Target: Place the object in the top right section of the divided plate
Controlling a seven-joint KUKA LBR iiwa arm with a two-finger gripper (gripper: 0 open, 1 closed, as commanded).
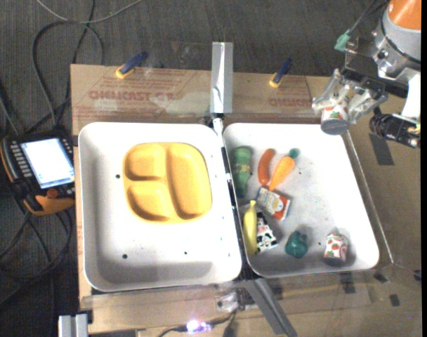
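Yellow divided plate (168,181) lies in the left bin (101,258). From it, the right bin (361,209) holds a green bottle (241,166), carrots (278,168), a banana (249,227) and small cartons. Up beyond that bin's far right corner, the gripper (343,107) has its fingers closed around a small cup-like object (334,118), tilted, its long axis roughly vertical.

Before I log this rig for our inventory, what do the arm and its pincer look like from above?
The arm enters at the upper right: an orange band sits above a grey metallic wrist section with a white part beside it. Below that hangs the pincer, pale and partly see-through, with small red and teal marks near it. A black cylindrical fitting projects at its side, and a small teal piece sticks out by the wrist.
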